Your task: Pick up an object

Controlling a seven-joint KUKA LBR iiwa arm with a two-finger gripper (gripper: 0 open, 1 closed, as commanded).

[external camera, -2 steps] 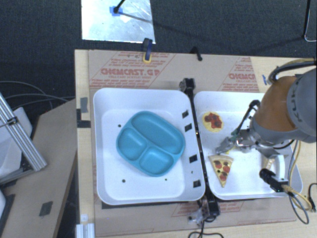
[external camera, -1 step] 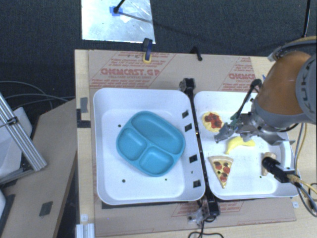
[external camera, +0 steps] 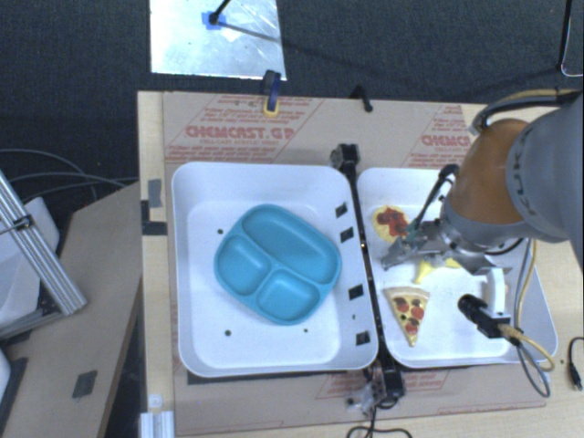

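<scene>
We see the pincer [external camera: 401,250] low in the right bin [external camera: 538,331], can't tell its opening; nearby pizza slice [external camera: 408,310] lies flat, tip pointing toward us

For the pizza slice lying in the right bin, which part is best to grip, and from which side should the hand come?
Probably the wide crust end of the pizza slice, with the hand coming straight down from above. The slice lies flat on the floor of the right bin, its point toward the near wall, so the crust edge offers the most to pinch. It lies apart from the other pieces.
</scene>
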